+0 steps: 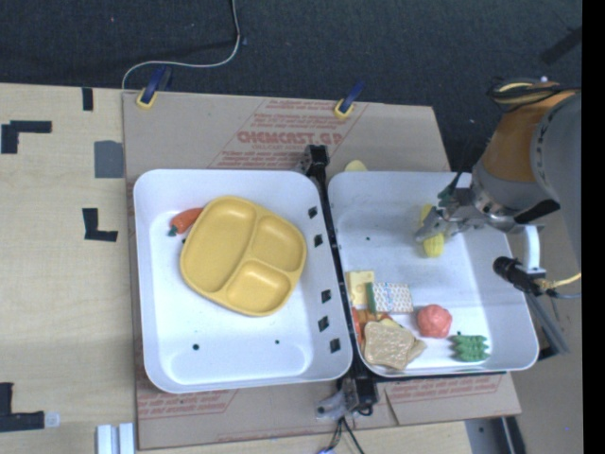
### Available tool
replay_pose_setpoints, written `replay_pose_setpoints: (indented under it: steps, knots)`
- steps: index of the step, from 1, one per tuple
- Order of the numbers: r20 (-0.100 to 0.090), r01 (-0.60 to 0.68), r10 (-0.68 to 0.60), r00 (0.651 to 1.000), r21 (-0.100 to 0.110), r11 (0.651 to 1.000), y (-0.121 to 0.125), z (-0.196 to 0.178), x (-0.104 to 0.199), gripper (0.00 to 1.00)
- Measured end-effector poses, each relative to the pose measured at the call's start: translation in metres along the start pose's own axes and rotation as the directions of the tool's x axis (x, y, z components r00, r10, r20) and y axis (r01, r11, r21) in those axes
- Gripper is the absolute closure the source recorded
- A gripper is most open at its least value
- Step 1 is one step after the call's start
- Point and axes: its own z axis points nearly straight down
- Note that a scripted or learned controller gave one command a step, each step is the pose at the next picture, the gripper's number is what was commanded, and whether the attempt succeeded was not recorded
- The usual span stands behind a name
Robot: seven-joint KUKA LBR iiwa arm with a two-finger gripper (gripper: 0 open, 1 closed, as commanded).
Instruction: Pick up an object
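On the far left, the left bin [151, 282] is holding a yellow sectioned plate [244, 254], lying a little tilted across its middle, and an orange carrot-like toy [186, 218] is peeking out from under the plate's upper left rim. The lower part of that bin's floor is lying bare. Above the bins, red print on the cardboard sheet [274, 130] is reading "CHEMCAST"; the smaller lettering is too blurred for me to read. Two clips, yellow [148, 94] and blue [349, 98], are pinching the sheet's top edge.

Past the black divider, the right bin [378, 206] is keeping most of its things near its lower edge: a yellow block [360, 286], a pale speckled piece [391, 298], a slice of toy bread [391, 344], a red ball-like toy [434, 320] and a green toy [469, 347] by the lower right corner. The upper left of this bin's floor is lying open.

I am reaching in from the right, and my gripper [437, 227] is hanging low over the upper right part of the bin. A small yellow object [434, 245] is sitting right at my fingertips, touching or nearly so. I cannot tell how my jaws are standing, nor whether the object is between them.
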Motion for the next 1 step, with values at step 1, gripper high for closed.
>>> replay_pose_setpoints:
  steps: [1]
  knots:
    - [-0.005,0.007,-0.007,1.000,0.001,1.000,0.0320,-0.0451,0.0960,1.00]
